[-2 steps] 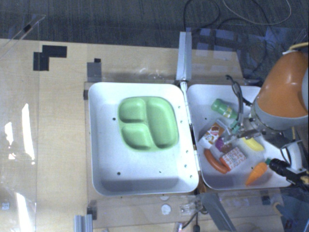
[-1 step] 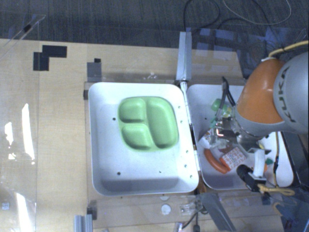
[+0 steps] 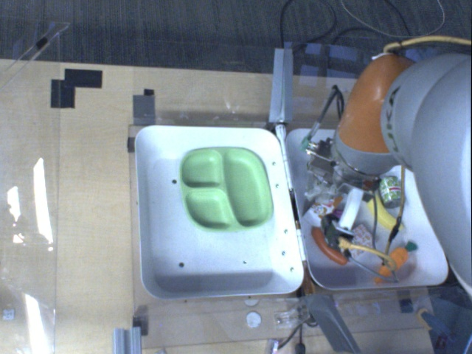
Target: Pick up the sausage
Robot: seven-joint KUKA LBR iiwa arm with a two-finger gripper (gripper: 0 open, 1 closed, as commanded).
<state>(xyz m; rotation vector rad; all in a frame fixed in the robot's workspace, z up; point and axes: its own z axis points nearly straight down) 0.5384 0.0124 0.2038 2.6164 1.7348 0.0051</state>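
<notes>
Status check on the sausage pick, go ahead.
Gripper low in right bin, nothing seen held. Sausage on bin floor, just below gripper. Crowded by carrot, can, banana. Green tray in left bin.

Colours on record. The shallow white plastic bin on the left [image 3: 155, 220] is showing plain white walls with a few small dark dots. The pale green three-compartment plastic tray [image 3: 225, 186] is showing uniform light green, unpatterned. The shallow white plastic bin on the right [image 3: 435, 268] is showing white. The reddish-orange curved sausage [image 3: 328, 247] is showing red-orange. A small orange carrot-shaped toy [image 3: 398, 257] is showing orange with a green tip. The grey robot arm [image 3: 435, 124] is bearing an orange band. The bench [image 3: 74, 234] is showing light wood tan with black square markings.
</notes>
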